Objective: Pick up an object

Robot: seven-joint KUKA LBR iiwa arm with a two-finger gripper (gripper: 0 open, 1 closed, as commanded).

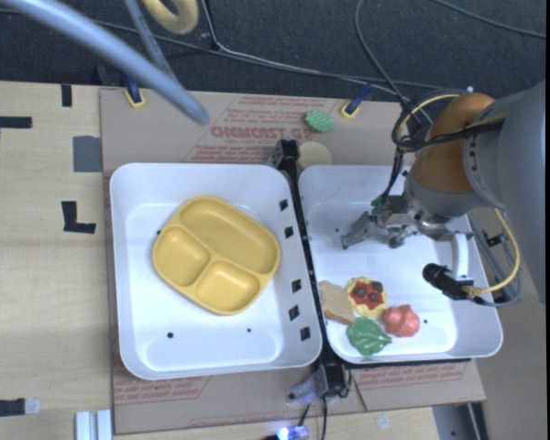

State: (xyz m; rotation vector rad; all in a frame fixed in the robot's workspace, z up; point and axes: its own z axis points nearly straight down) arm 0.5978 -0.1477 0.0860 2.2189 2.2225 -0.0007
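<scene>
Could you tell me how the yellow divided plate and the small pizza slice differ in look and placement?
The yellow divided plate lies in the left bin; the pizza slice lies in the right bin. The plate is far larger than the slice. The plate is plain yellow with three compartments; the slice is yellow with red toppings. The plate lies alone; the slice sits among other toy foods. Both lie flat.

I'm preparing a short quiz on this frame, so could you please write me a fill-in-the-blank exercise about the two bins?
1. The yellow divided plate lies in the ____ bin.
2. The red toy touches the ____ toy beside it.
3. The gripper hangs over the ____ bin.
4. The small green piece lies on the ____, behind the bins.

Missing words: left; green; right; cardboard
</scene>
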